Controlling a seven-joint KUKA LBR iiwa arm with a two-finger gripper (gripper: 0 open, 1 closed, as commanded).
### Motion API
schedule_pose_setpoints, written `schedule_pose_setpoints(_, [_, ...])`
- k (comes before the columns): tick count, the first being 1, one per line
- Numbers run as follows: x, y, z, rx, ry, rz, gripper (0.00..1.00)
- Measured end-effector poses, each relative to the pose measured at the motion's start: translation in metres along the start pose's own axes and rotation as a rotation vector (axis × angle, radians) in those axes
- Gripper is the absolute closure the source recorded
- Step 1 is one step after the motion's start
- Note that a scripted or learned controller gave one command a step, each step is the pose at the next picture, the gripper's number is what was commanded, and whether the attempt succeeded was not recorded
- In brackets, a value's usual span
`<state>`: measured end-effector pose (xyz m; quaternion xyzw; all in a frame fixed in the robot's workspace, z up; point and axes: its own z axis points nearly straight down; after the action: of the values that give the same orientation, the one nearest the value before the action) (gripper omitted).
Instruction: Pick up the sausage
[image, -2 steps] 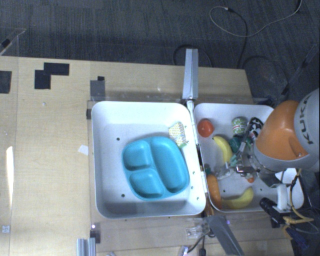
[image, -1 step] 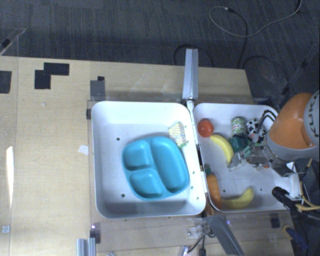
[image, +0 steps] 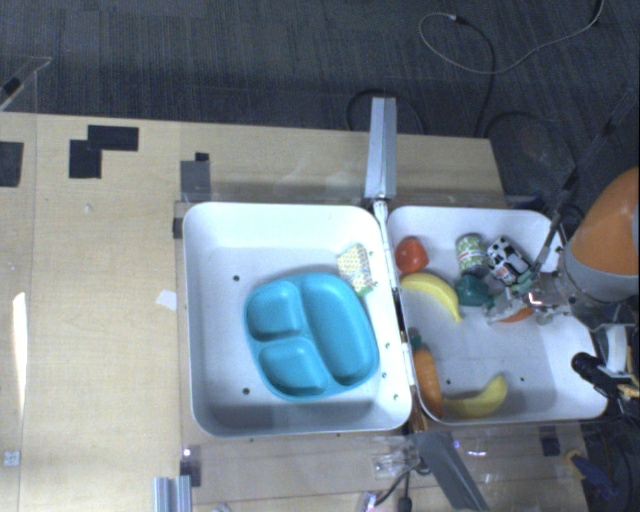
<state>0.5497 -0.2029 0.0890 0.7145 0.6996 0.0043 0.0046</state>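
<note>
One reddish sausage (image: 517, 314) lies right under the tool (image: 528, 297) in the right bin (image: 560, 385); tool's state unclear.

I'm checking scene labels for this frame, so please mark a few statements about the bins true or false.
1. The blue divided plate lies in the left bin. True.
2. Two bananas lie in the right bin. True: one near the tomato, one near the front.
3. The tomato sits on the plate. False: it is in the right bin.
4. The carrot lies in the left bin. False: it lies along the right bin's left wall.
</note>
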Motion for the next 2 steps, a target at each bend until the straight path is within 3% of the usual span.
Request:
schedule_pose_setpoints(1, [0.0014,0.0024,-0.0116,-0.006,0.000,-0.002,1.00])
schedule_pose_setpoints(2, [0.0013,0.0024,-0.0116,-0.006,0.000,-0.002,0.00])
